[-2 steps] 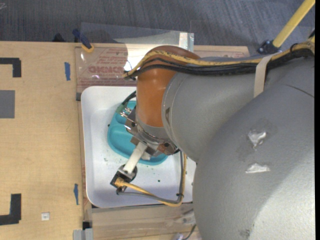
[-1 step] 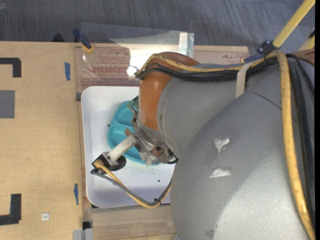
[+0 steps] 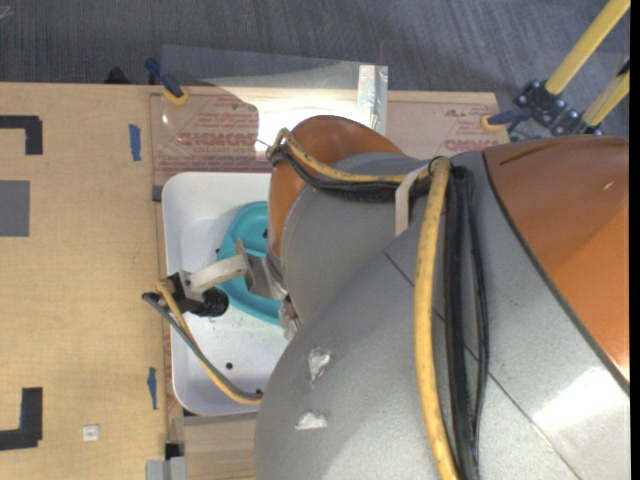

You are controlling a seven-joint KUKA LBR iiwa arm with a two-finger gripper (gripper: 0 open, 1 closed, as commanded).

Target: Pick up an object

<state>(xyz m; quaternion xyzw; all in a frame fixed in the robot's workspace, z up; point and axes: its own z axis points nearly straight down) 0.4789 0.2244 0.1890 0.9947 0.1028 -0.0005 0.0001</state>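
A teal plastic object [image 3: 246, 236] with a curved shape lies in the white bin [image 3: 186, 200] at the left. The grey and orange arm [image 3: 400, 298] hides its right part and most of the bin. My gripper [image 3: 264, 282] is low in the bin, directly over the teal object's middle, and the wrist above hides most of it. Whether anything sits between its fingers is hidden.
The bin's bare white floor [image 3: 215, 358] shows toward the front left. A cardboard bench top [image 3: 80, 268] with black tape marks spreads to the left. A clear plastic sheet [image 3: 270, 98] stands behind the bin. Yellow poles [image 3: 590, 38] cross the upper right corner.
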